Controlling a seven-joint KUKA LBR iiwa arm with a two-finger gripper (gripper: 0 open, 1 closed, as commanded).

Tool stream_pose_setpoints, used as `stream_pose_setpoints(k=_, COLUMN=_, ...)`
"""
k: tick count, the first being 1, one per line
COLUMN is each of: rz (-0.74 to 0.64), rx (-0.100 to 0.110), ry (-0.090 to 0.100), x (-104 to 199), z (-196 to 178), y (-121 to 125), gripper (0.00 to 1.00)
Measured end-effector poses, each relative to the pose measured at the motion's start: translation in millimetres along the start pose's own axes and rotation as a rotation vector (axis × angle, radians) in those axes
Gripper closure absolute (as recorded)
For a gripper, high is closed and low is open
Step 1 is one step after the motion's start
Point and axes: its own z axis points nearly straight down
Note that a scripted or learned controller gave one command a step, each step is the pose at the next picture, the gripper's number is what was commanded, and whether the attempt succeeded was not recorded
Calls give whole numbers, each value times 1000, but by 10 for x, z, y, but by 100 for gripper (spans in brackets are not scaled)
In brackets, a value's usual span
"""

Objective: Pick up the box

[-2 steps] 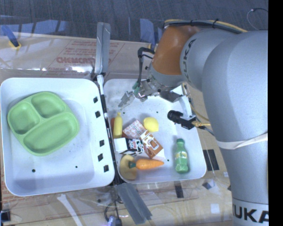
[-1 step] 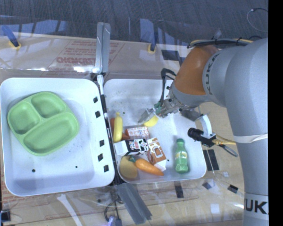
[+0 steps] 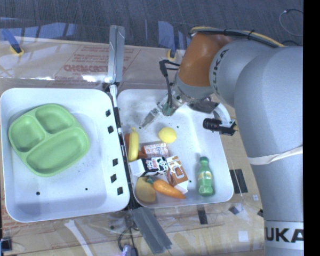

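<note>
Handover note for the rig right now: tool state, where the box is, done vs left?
Tool: low over the upper left of the right bin, nothing seen between its tips.
Box: lying in the right bin's lower middle, among a carrot, a banana and a green bottle; lemon above it.
Done: nothing yet, box not lifted.
Left: move to the box, grasp, lift.

The arm (image 3: 256, 89) is bulky, smooth and grey, with an orange band (image 3: 200, 60) above the wrist. Black letters "UKA" mark its base, and black and yellow cables run above the orange band.
</note>
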Motion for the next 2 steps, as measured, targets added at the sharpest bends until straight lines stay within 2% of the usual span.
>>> stream_pose_setpoints(k=1, rz=-56, rx=0, ry=-2, x=-187, z=-423, y=-1048, gripper=0)
stream_pose_setpoints(k=2, rz=-56, rx=-1, ry=-2, x=-439, z=-1311, y=-707, gripper=0)
